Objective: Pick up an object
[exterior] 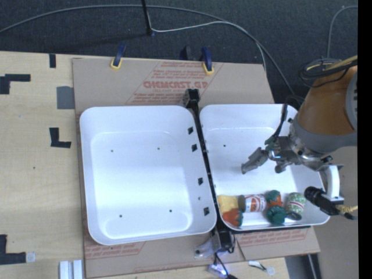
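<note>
Arm: The grey arm (pixel 325 115) with the orange band comes in from the right and hangs over the right bin (pixel 244 118).

Gripper: The gripper (pixel 264 163) is above the middle of the right bin. Its two fingers look apart, one pointing left and one more toward the near side. There is nothing between them.

Things to pick: A little heap of toys lies along the near edge of the right bin. From left to right there is a yellow piece (pixel 228 202), a red-orange piece (pixel 232 217), a small can with a red and white label (pixel 254 203), a dark green lump (pixel 276 215), and a striped green and white ball (pixel 296 204).

How close: The gripper is farther back in the bin than the heap, and not touching any of it.

Left bin: The left bin (pixel 139 127) has a bare white floor.

What may come next: I think the gripper has to move toward the near edge and go down on one toy.

What could go wrong: The toys are pressed close together, so the fingers may land on two at once and push them apart. The can and ball are round and could roll away. The heap sits right by the bin wall, so a finger could bump the wall.
</note>
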